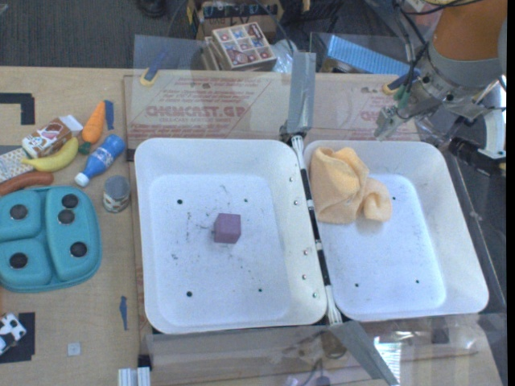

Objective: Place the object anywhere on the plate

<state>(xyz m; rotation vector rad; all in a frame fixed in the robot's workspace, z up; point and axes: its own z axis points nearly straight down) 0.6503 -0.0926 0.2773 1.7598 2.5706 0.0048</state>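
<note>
A small purple cube lies on the floor of the left white bin, near its middle. A crumpled yellow-orange cloth sits in the back left part of the right white bin. My gripper hangs above the back rim of the right bin, up and to the right of the cloth and well away from the cube. Nothing shows in its grasp. The grey arm with its orange band comes in from the top right.
On the bench to the left lie a teal compartment tray, a toy banana, a carrot, a blue bottle and a small can. A cardboard sheet lies behind the bins. Boxes stand on the floor beyond.
</note>
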